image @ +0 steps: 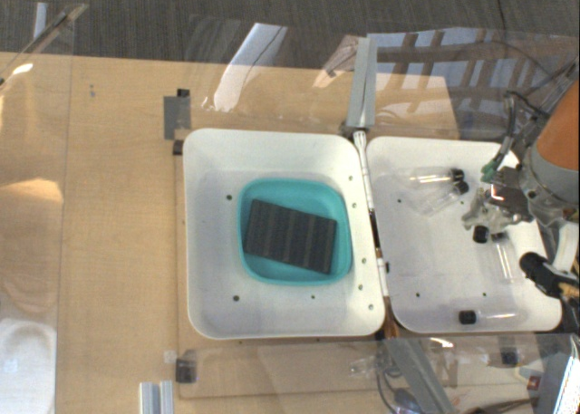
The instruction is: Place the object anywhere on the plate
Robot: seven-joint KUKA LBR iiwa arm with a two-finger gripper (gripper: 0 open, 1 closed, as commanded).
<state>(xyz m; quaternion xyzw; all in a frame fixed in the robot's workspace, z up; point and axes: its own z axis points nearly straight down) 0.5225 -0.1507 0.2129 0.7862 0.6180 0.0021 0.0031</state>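
Your hand [485, 211] hangs over the right bin [426, 299], near its right side; its fingers are too small and cluttered to tell how they stand, and nothing shows between them. To its left, in the left bin [213, 299], the teal plate [337, 208] sits mid-bin with the dark ridged block [290, 235] lying flat on it, slightly skewed.
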